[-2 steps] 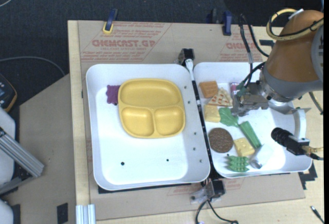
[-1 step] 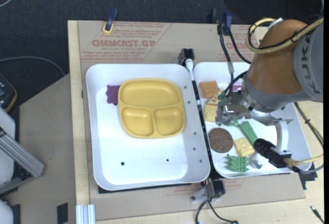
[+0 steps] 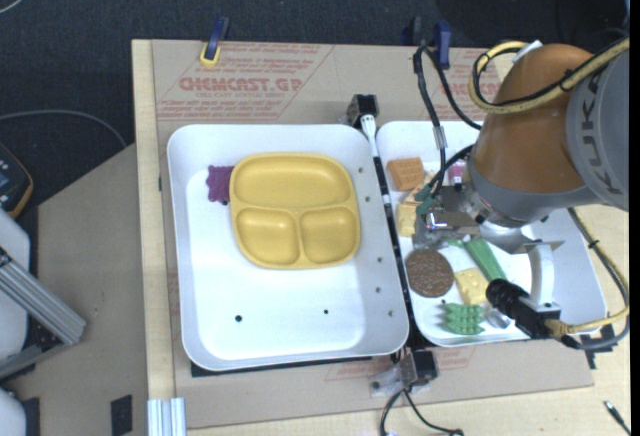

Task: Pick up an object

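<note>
Brown protective paper covers the bench (image 3: 250,74), which is set on dark carpet. Two white bins are seated side by side on it. The left bin (image 3: 290,324) holds a yellow divided tray (image 3: 295,209), long axis left-right, with a purple piece (image 3: 218,182) at its left edge; open floor remains below it. The right bin (image 3: 570,269) holds a tan square (image 3: 405,173), a brown disc (image 3: 429,273), a green stick (image 3: 487,260) lying diagonally and a green comb-like piece (image 3: 461,317). The gripper (image 3: 440,214) is positioned above these; the fingers' state cannot be told.

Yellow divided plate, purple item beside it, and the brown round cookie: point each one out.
yellow divided plate (image 3: 294,207), camera view, on its central ridge.
purple item (image 3: 218,182), camera view, on its exposed middle.
brown round cookie (image 3: 430,273), camera view, on its top face.
</note>
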`<state>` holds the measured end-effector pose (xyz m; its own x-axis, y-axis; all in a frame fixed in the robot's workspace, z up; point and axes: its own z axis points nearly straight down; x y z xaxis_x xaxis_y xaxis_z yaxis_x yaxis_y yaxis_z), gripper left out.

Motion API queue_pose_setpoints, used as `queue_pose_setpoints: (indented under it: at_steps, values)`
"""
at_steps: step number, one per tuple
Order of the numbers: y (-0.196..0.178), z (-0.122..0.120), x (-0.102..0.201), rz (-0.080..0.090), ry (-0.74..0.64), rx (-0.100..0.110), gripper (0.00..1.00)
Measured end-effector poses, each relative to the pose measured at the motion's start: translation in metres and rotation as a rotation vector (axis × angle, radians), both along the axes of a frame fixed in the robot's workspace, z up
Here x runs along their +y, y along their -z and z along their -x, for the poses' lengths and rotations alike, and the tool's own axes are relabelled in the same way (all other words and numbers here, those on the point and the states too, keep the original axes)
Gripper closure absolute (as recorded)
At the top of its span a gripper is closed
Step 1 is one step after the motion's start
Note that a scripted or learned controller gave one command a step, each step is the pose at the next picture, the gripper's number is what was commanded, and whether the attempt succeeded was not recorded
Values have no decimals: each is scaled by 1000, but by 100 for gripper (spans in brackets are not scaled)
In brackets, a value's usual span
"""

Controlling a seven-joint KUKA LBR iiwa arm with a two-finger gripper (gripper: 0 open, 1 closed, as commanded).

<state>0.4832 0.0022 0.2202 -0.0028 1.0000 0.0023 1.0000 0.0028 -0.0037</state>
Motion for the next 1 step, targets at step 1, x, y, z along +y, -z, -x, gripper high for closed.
queue_pose_setpoints:
  at_steps: [1]
  values:
    - [-14, -9, -12, 3, 3, -7, 100]
